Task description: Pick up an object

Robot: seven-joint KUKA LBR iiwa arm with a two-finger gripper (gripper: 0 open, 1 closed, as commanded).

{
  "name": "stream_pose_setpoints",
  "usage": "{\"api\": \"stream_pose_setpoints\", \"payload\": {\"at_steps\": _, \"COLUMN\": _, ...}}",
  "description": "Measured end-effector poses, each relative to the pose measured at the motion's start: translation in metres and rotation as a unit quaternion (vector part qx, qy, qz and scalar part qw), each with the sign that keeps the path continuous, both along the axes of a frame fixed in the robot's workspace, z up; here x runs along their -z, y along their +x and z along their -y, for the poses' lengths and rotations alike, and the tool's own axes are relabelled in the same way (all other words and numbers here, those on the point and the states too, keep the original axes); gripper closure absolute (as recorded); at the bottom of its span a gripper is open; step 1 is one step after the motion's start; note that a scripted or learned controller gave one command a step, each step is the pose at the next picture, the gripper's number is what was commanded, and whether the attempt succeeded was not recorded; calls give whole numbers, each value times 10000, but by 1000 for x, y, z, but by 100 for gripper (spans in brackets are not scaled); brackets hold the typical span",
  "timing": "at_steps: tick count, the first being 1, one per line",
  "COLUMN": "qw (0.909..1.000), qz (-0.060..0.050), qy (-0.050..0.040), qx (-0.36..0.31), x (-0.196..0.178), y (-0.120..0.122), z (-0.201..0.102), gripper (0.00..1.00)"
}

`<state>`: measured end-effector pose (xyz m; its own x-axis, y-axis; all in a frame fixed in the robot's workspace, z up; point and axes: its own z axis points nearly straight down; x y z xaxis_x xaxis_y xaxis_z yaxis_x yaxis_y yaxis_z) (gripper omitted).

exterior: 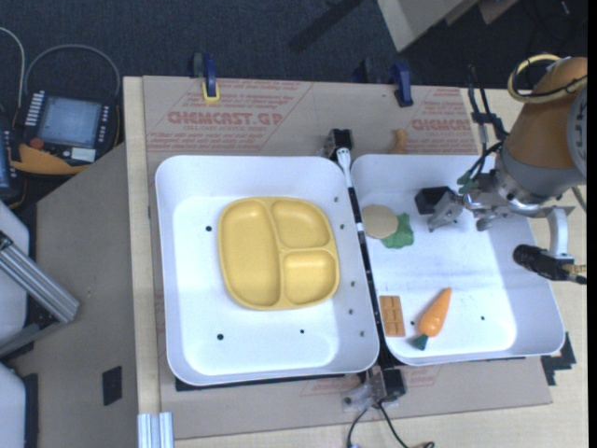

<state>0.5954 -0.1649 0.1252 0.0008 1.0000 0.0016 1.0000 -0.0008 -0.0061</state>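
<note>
Jaws (446, 209) above right bin (532, 339), grip state unclear, carrot (435, 313) lying apart

Dark carpet (187, 17) runs across the top of the frame — deep blue-grey, flat under even light. The bench (149, 203) is a pale wood board with a sheet printed in red lettering (224, 117), held by two blue clamps (207, 73) at its far edge. At upper left a handheld screen unit (65, 124) rests on the floor, cable looping — and a metal rail (33, 278) cuts in at lower left.
</note>
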Motion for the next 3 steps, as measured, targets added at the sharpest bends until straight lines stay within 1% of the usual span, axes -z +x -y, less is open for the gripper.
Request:
{"api": "stream_pose_setpoints", "payload": {"at_steps": 1, "qw": 10000, "qz": 0, "qy": 1, "qx": -6, "x": 43, "y": -1, "z": -1, "gripper": 0}}
{"api": "stream_pose_setpoints", "payload": {"at_steps": 2, "qw": 10000, "qz": 33, "qy": -8, "qx": -2, "x": 30, "y": 1, "z": 0, "gripper": 100}}
{"api": "stream_pose_setpoints", "payload": {"at_steps": 3, "qw": 10000, "qz": 64, "qy": -21, "qx": 1, "x": -29, "y": -7, "z": 2, "gripper": 100}}
